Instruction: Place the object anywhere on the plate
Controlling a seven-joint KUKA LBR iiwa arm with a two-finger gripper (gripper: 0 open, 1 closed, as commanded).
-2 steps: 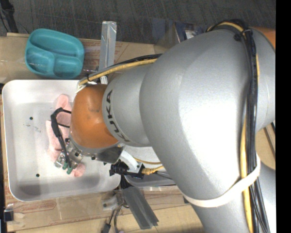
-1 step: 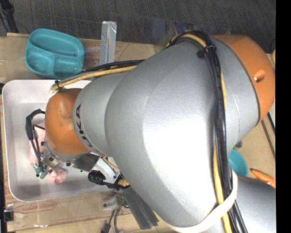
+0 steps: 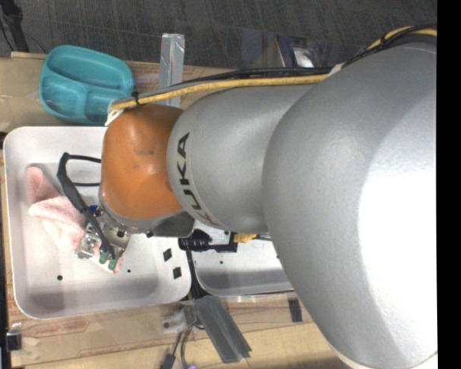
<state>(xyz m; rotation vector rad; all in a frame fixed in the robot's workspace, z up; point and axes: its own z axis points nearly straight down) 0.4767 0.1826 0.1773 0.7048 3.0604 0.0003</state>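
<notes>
Pink cloth [image 3: 52,206] lies crumpled at the far-left side of the left bin [image 3: 31,298], and it looks soft, light and floppy, so I'd pinch a raised fold near its middle. Gripper [image 3: 100,248] hangs just beside it; honestly can't tell its state.

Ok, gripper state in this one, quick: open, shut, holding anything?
Gripper: cannot be told; it is low in the left bin, right beside the pink cloth, and the arm hides its tip.
</notes>
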